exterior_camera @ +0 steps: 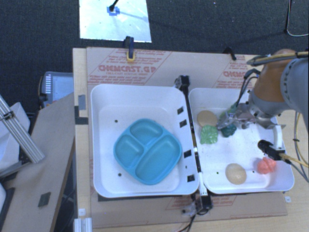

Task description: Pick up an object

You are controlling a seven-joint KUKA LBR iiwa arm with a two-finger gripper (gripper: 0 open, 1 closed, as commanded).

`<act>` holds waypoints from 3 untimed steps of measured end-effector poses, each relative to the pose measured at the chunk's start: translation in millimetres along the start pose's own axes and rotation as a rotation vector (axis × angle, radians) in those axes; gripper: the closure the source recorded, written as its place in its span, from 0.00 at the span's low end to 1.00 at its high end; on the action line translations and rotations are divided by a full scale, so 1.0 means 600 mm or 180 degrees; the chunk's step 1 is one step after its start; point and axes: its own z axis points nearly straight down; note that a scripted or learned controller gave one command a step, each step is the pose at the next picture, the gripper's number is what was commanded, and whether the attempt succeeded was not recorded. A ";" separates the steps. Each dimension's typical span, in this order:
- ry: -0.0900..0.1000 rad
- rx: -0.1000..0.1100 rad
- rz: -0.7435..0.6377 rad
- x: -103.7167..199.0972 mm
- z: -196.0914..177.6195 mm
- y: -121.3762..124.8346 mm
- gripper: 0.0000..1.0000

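The right bin (280, 180) holds several small objects: a tan round piece (207, 117) at the upper left, a light green lump (209, 135) below it, a dark teal object (228, 129), a beige egg shape (236, 173) near the front and a pink-red lump (265, 166) at the right. My gripper (228, 121) reaches in from the right and sits low right over the dark teal object. The arm's grey wrist and orange band (270, 83) rise behind it.
The left bin (104, 105) carries a blue divided plate (147, 151). A black divider with clips (186, 115) runs between the bins. Cables trail along the right bin's right rim (277, 144). Cardboard (159, 66) lies beneath both bins.
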 end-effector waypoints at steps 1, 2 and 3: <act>-0.0002 -0.0009 0.0003 0.000 0.009 0.001 0.00; -0.0003 -0.0020 0.0003 0.000 -0.010 0.003 1.00; -0.0007 -0.0028 -0.0004 -0.010 -0.091 0.017 1.00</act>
